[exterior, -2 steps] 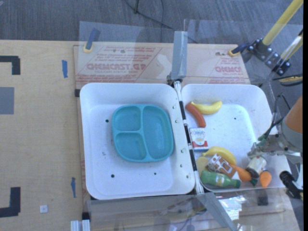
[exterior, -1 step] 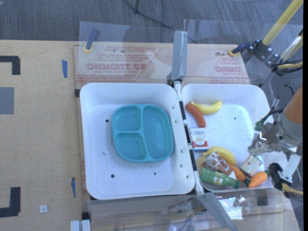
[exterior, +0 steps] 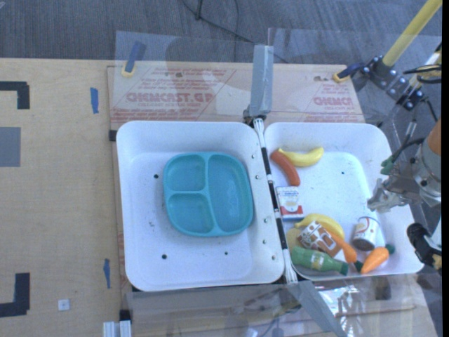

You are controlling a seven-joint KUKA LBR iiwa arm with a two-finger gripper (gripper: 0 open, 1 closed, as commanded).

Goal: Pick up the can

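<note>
Can (exterior: 364,233) was hemmed by carrot (exterior: 374,259) below, food pile (exterior: 323,241) left; room open above it.

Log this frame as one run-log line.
task: pick up can | gripper: above right bin, beside can | can: on its side, bin's near right, not held | left bin: teal plate

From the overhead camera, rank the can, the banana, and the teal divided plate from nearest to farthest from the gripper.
1. The can, just below the gripper in the right bin.
2. The banana, toward the right bin's far left corner.
3. The teal divided plate, in the left bin.
</note>
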